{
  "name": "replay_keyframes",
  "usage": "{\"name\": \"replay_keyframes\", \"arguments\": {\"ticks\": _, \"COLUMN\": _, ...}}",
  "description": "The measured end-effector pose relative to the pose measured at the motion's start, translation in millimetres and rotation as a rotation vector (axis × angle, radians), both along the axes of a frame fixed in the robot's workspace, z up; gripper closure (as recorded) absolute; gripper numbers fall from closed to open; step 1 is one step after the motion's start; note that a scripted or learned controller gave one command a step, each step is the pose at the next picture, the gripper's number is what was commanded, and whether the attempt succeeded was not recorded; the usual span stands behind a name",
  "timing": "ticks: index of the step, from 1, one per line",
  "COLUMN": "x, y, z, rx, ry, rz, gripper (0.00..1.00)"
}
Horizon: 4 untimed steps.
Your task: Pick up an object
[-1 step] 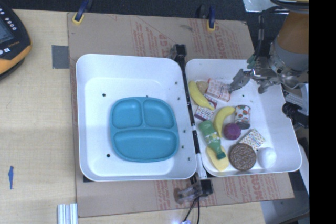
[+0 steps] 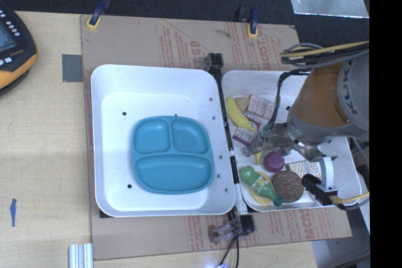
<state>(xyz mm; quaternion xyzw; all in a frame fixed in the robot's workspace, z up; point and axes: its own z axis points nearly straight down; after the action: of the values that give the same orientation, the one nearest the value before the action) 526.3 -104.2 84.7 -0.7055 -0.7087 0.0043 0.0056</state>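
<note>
Arm enters from the right, low over the right bin (image 2: 233, 80). Gripper (image 2: 271, 142) sits roughly mid-bin, down among the clutter. Finger state: cannot tell; the wrist and orange band cover the tips from above, and what shows is a dark blur.

Objects nearest the gripper:
- Purple round piece (image 2: 274, 161), just below-right of the gripper, close or touching; contact not resolvable.
- Yellow banana (image 2: 239, 115), up and to the left, long axis running diagonally from upper left to lower right, near the bin's left wall.
- Printed packets (image 2: 257, 107), above the gripper, lying flat.
- Green bottle-like item (image 2: 257, 180) with a yellow end, lower left, lying along a diagonal toward the bin's near corner.
- Brown round disc (image 2: 287, 185), below the purple piece, near the front wall.

Nothing is visibly between the fingers, so no hold is claimed.

Key relation: the purple piece is the closest candidate, lying toward the camera side of the gripper, almost under it. Being round, it has no long axis to square up against. The banana is the next nearest, but its axis would call for a wrist turn.

Left bin (image 2: 107, 135) carries a blue divided plate (image 2: 173, 155), well apart from the arm. Both bins rest on a cardboard sheet (image 2: 151, 41) on the bench (image 2: 38, 160).

Judgement: approach stage, grasp not confirmed.
</note>
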Motion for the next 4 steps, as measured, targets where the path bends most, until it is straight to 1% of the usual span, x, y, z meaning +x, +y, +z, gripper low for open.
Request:
{"name": "replay_keyframes", "arguments": {"ticks": 1, "x": -52.4, "y": -9.5, "z": 6.4, "rx": -0.001, "ry": -0.005, "rz": -0.002, "gripper": 0.0}}
{"name": "replay_keyframes", "arguments": {"ticks": 2, "x": -49.5, "y": -9.8, "z": 17.1, "rx": -0.001, "ry": -0.009, "rz": 0.002, "gripper": 1.0}}
{"name": "replay_keyframes", "arguments": {"ticks": 3, "x": -49.5, "y": -9.7, "z": 16.7, "rx": -0.001, "ry": -0.009, "rz": 0.002, "gripper": 0.0}}
{"name": "replay_keyframes", "arguments": {"ticks": 4, "x": 50.0, "y": -68.6, "z": 8.0, "rx": -0.006, "ry": -0.02, "rz": 0.001, "gripper": 0.0}}
